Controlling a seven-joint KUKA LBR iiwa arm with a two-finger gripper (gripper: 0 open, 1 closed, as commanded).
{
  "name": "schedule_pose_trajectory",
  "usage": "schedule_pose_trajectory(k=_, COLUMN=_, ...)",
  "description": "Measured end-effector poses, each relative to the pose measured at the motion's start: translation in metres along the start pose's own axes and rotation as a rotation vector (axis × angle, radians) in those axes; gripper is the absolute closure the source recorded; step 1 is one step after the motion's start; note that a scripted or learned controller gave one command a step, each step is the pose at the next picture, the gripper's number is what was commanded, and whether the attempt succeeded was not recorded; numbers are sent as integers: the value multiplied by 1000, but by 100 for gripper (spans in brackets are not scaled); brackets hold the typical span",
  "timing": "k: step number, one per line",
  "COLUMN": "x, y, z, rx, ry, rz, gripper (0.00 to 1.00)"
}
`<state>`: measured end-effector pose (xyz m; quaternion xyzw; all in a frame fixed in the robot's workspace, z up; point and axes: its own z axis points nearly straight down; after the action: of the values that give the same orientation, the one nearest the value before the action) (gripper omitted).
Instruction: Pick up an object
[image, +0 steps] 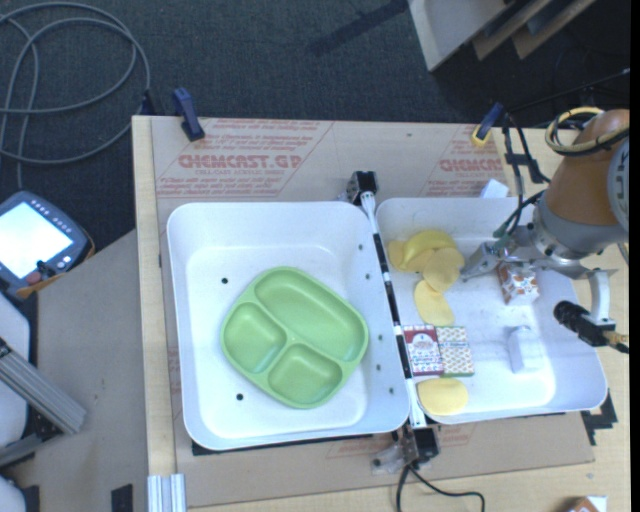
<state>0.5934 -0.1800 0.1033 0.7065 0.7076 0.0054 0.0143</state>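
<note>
The right bin (570, 395) holds several objects. Yellow flat pieces (432, 262) lie at its left side, and one more yellow piece (443, 396) is at the front. A small red and green box (437, 351) rests against the left wall. A grey block (516, 349) lies in the middle. A small white and brown packet (520, 286) sits at the back right. My gripper (508, 264) hangs low directly over that packet, with the grey and orange arm (585, 195) reaching in from the right. Whether the packet is gripped is hidden.
The left bin (200, 250) holds a green divided plate (293, 336). A black divider with clamps (385, 290) runs between the bins. A black fitting (582, 322) juts over the right bin's right side. Blue clamps (187, 112) hold the cardboard-covered bench.
</note>
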Motion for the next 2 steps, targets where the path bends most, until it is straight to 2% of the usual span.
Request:
schedule_pose_trajectory(k=1, x=-44, y=57, z=-16, rx=25, ry=11, rz=0, gripper=0)
schedule_pose_trajectory(k=2, x=-11, y=26, z=15, rx=22, ry=10, rz=0, gripper=0)
